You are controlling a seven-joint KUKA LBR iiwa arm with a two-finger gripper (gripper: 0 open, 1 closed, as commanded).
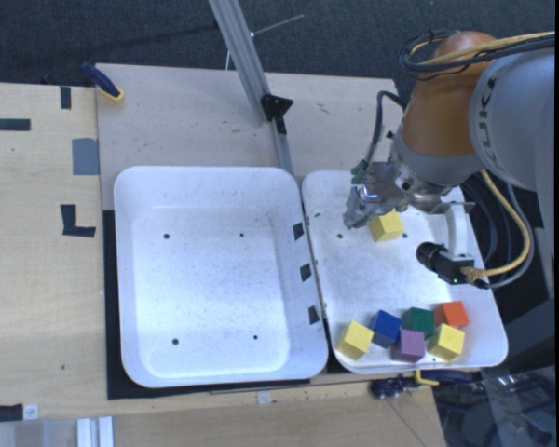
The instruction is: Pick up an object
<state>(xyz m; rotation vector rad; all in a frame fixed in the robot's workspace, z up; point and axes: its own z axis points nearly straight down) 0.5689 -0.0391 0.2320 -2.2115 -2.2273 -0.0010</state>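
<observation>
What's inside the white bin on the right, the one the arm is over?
The right bin holds a yellow cube by the gripper, plus yellow, blue, purple, green, orange and yellow cubes. The arm covers its far corner.

1. Arm (503,110): dark letters run vertically down the grey casing, partly cut off, look like "KUK".
2. Nothing else legible: the benchtop's dark tape marks (70,220) are shapes, not characters.
</observation>
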